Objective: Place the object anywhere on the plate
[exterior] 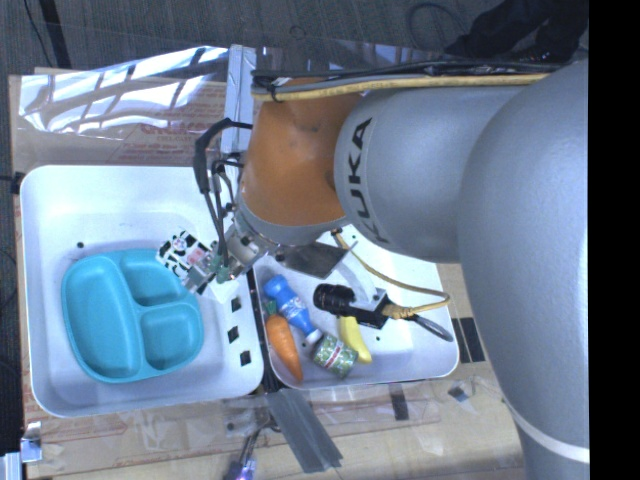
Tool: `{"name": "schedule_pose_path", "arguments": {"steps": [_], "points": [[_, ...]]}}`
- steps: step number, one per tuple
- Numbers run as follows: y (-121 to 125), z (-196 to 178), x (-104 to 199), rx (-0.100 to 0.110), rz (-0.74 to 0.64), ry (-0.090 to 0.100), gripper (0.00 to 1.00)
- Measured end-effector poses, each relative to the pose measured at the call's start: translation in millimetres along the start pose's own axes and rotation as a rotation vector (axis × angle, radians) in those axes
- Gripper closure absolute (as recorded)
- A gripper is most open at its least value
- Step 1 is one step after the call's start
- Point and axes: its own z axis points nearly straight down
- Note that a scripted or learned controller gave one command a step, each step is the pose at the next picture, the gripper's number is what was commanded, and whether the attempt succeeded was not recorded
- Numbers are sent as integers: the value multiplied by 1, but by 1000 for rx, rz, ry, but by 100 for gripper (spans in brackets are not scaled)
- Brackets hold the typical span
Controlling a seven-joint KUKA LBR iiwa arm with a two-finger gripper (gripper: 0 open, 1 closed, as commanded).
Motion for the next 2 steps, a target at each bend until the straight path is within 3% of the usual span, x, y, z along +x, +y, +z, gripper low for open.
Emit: {"name": "schedule_pose_path", "arguments": {"steps": [1,2], "points": [[13,15,52,3,0,2,100],[13,15,52,2,1,1,0]]}}
